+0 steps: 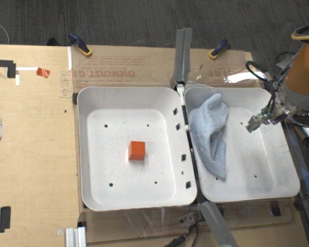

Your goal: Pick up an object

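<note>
- the orange block (137, 151) sits alone on the floor of the left bin (92, 189), a little toward the near side of the middle — it touches nothing else.
- the right bin (278, 189) stands just beside the left bin, their inner rims meeting along a dark hinge-like strip.
- a grey-blue cloth (210, 133) lies crumpled in the right bin on the side nearest the left bin, running from the far wall toward the near one.
- the gripper (254, 122) hangs over the right bin's far right part, well apart from the cloth and further still from the orange block — nothing is seen between its tips, and whether they stand wide or narrow cannot be told.
- two blue-and-yellow clamps (80, 44) pin cardboard (123, 68) beyond the left bin's far rim.
</note>
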Controlling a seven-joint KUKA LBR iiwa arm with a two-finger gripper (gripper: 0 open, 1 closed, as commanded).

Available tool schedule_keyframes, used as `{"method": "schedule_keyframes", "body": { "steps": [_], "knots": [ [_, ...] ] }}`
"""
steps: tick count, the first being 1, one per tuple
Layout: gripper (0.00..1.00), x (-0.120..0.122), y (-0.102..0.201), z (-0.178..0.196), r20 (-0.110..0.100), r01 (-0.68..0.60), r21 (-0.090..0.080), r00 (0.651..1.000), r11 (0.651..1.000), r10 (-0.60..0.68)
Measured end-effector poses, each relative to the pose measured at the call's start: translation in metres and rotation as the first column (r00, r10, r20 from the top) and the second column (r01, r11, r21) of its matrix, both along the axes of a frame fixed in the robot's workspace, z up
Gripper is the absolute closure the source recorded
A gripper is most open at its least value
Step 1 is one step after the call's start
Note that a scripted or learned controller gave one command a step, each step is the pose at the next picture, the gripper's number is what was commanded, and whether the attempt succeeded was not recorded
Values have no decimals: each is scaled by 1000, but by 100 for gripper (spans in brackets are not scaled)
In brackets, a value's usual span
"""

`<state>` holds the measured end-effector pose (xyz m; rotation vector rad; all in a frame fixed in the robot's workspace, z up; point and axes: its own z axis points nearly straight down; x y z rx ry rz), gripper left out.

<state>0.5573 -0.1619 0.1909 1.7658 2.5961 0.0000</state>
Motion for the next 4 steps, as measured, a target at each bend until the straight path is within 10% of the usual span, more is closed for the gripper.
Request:
{"method": "schedule_keyframes", "body": {
  "steps": [1,2,4],
  "knots": [
    [100,41,5,-60,-1,-99,0,995,995,99],
    [100,92,-61,-33,3,-106,-2,994,994,106],
    [100,102,22,-5,1,-232,-1,973,973,232]
  ]
}}
